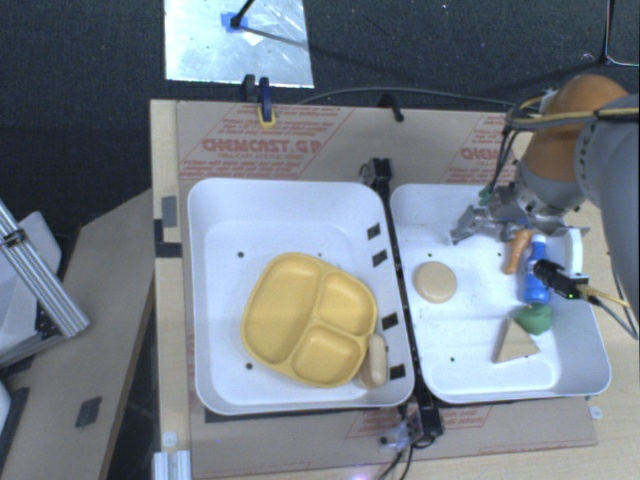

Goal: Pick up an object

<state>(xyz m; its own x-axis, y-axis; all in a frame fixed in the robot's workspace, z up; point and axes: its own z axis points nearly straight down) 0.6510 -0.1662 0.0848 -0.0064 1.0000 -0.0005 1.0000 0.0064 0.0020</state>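
We see the arm's gripper (478,220) low over the far part of the right bin (470,383), its grey metal fingers (465,230) pointing toward the divider between the bins; whether they are parted or closed we cannot tell, and nothing shows between them. Just beside the gripper, toward the bin's right wall, lies a small orange carrot-like piece (516,250), and next to that a blue object (535,280) partly mixed with the arm's white fittings. A round beige disc (435,282) rests on the bin floor nearer the divider, apart from the fingers. Toward the near right corner of the same bin sit a green piece (534,318) and a tan wedge (515,344), touching or nearly so. Across the divider, the left bin (215,268) holds a yellow sectioned tray (310,318) with a pale oblong object (376,359) against its near edge.
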